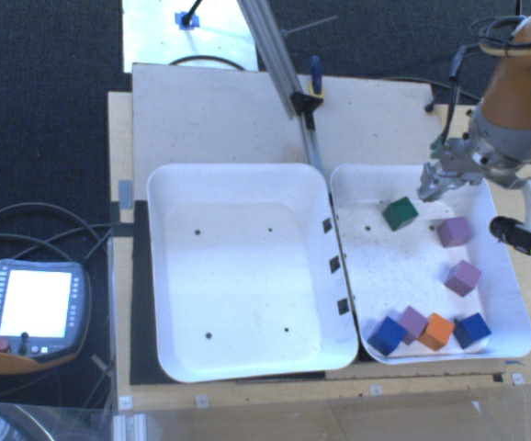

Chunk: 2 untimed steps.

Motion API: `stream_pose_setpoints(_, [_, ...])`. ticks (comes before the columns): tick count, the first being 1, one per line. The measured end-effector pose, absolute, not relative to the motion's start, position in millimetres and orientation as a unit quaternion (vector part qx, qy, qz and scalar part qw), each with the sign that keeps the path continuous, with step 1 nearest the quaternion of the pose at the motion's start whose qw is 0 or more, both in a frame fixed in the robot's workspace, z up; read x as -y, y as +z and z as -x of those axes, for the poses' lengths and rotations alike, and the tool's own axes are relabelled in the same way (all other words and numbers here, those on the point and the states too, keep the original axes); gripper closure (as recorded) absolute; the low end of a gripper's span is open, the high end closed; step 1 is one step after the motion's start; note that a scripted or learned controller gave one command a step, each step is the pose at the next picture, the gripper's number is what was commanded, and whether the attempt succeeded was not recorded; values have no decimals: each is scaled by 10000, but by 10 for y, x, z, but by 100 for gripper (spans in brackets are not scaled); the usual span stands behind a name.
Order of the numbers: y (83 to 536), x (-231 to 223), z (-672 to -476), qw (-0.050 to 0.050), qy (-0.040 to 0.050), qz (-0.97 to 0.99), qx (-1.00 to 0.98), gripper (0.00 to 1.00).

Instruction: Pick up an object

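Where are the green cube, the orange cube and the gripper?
green cube [400, 213], camera view, on its top face
orange cube [436, 330], camera view, on its top face
gripper [430, 188], camera view, at its lower tip

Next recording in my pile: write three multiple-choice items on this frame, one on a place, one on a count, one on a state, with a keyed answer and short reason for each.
1. Where do the blocks lie?
A. In the left bin
B. In the right bin
C. On the bench outside the bins

2. How many purple blocks are there?
A. One
B. Three
C. Five

3. How does the green block stand to the gripper?
A. It rests on the bin floor beside the gripper
B. It hangs lifted above the bin
C. It sits stacked on the orange block

Answers:
1. B: all lie in the right bin.
2. B: three purple blocks.
3. A: the green block sits on the floor just left of the gripper, far from the orange block.
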<state>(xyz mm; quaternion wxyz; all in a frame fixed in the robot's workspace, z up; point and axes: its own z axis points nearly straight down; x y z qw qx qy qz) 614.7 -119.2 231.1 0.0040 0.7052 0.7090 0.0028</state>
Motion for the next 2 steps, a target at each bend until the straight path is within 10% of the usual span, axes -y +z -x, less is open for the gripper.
stream_pose_setpoints(2, [2255, 700, -5858, -11, 0, -7043, -7099, 100])
